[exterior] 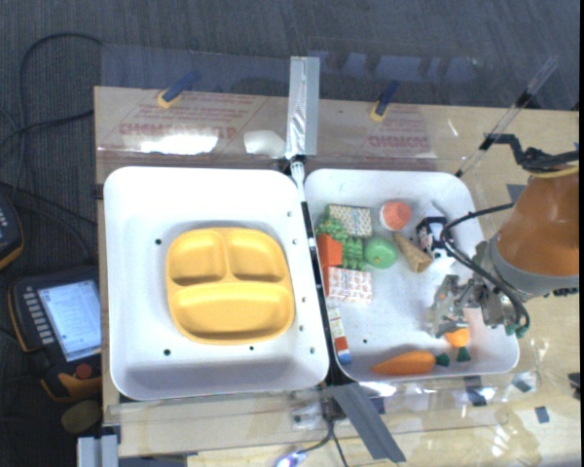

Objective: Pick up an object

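arm comes in from the right, over the right bin. gripper is low in that bin's right part, near the front-right corner. can't tell whether it's open or closed: too small & cluttered w/ cables. nothing is seen gripped.

nearest thing: a small orange piece just below the gripper tip, lying on the bin floor, maybe touching the tip, can't say. a tiny green bit lies just beside it. a carrot lies flat along the front wall, left of those two.

rest of the right bin, all well apart from the gripper: green-white checked box at the back left, orange block & green ball below it, red-white checked box in front of those. a red round piece sits near the back wall, w/ a tan cone tilted just in front of it.

left bin holds a yellow divided tray, roughly in the middle.
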